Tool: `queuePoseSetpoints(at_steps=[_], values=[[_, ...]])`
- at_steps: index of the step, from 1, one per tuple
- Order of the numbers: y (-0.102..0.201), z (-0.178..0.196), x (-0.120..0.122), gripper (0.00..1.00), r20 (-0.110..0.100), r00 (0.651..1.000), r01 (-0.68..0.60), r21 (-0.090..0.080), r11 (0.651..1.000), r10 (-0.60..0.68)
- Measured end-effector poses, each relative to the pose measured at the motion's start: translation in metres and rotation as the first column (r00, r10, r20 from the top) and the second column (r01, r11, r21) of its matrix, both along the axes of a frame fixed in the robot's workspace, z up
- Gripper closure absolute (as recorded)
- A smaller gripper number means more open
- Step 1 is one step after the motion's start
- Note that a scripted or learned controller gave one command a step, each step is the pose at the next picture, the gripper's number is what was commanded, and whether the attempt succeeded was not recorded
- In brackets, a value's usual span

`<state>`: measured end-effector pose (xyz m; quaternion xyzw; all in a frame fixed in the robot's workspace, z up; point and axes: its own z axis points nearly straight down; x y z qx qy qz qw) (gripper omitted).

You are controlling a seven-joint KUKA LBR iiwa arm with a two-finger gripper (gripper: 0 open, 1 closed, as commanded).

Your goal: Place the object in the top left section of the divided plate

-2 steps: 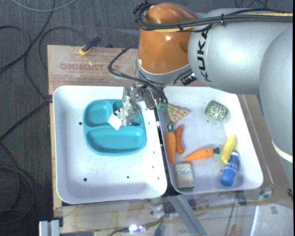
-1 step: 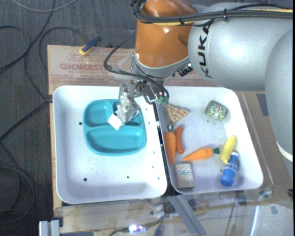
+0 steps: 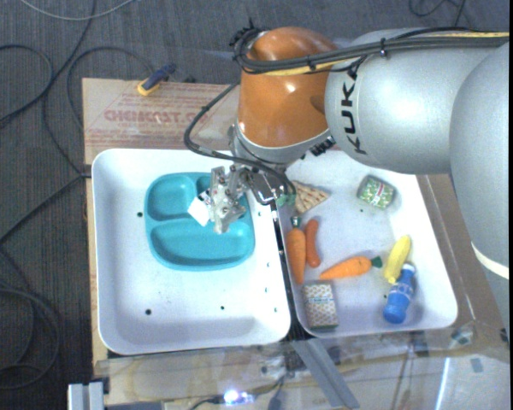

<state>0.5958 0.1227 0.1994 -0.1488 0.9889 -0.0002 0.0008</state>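
A teal divided plate [image 3: 178,250] lies in the left white bin [image 3: 124,314]. Its top left section [image 3: 169,198] is bare teal. My gripper [image 3: 223,202] hangs over the plate's upper right part, near the ridge between the sections. A small white object [image 3: 200,211] sits right at the gripper's left side, over the middle of the plate. Whether it is gripped or resting on the plate cannot be made out. The orange wrist band [image 3: 282,84] and grey arm hide the bench behind the bins.
The right bin [image 3: 436,310] holds three orange carrots [image 3: 296,254], a tan cracker [image 3: 310,196], a green speckled piece [image 3: 375,192], a yellow item [image 3: 398,257], a blue bottle [image 3: 398,300] and a small box [image 3: 320,304]. A cardboard sheet [image 3: 145,122] lies behind the left bin.
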Motion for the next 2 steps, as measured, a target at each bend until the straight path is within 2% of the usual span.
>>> queuePoseSetpoints(at_steps=[1,2], values=[[0.025,0.064,-0.036,1.0,0.002,0.975,-0.222,0.001,0.975,0.222],[0.041,0.003,-0.06,1.0,0.0,0.97,-0.244,0.005,0.97,0.244]])
